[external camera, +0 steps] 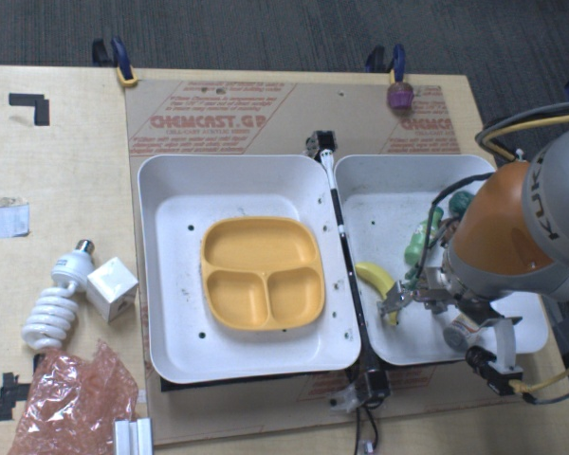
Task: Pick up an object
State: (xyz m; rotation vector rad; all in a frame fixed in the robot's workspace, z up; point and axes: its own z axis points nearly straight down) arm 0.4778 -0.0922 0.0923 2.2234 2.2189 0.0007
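Brown board (209, 112) printed "CHEMCAST G P" behind both bins; fingers (398, 303) over banana (376, 279), spread unclear.

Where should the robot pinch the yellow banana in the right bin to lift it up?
Probably around the middle of the banana, coming straight down from above. It lies flat on the floor of the right bin, curved and thin, so closing across its narrow width should fit. Its lower end sits close to the pincer and the arm, so the middle is the easier part to reach.
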